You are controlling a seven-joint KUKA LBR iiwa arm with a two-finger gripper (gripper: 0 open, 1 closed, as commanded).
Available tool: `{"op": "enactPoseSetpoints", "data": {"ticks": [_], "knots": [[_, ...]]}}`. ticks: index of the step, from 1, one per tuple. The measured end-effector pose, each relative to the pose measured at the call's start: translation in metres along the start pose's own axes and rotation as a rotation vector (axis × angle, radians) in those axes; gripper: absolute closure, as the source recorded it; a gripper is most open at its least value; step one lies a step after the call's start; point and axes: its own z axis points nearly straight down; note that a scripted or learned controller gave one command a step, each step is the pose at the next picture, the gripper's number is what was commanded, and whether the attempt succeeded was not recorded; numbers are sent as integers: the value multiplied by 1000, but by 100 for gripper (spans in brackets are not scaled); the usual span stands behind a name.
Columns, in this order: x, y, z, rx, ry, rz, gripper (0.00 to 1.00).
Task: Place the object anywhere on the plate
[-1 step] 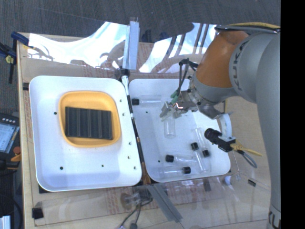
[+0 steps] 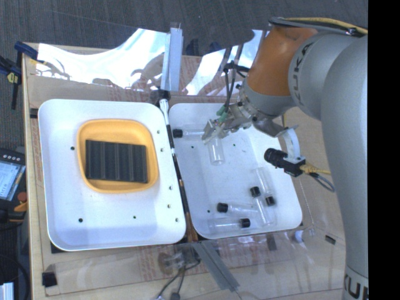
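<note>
Two white bins sit side by side on the bench. The arm [image 2: 325, 74] reaches in from the right, and its gripper [image 2: 215, 129] hangs over the top part of the right bin [image 2: 284, 199]. A clear tube [image 2: 216, 151] sits just below the gripper tips, standing almost straight up. It looks like the tips are touching its top end, but it is too small and blurry to tell if the gripper really has it or how wide the gripper is.

More clear tubes with black caps lie lower down in the same bin, well away from the gripper. One [image 2: 261, 181] is down and to the right of it, and a few [image 2: 232, 210] lie near the bottom edge. A black cap [image 2: 178, 132] sits just left of the gripper.

Off to the left of the gripper is the left bin [image 2: 56, 186]. In it sits the yellow plate [image 2: 115, 152] with a dark ribbed pad [image 2: 117, 160] in its middle. The plate is well apart from the gripper and the tube.
</note>
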Motion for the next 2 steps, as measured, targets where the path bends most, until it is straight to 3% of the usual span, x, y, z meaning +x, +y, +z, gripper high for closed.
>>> {"op": "enactPoseSetpoints", "data": {"ticks": [1,2], "knots": [[0,0,0,0,0,0,0],[20,7,2,3,2,-284,0]]}}
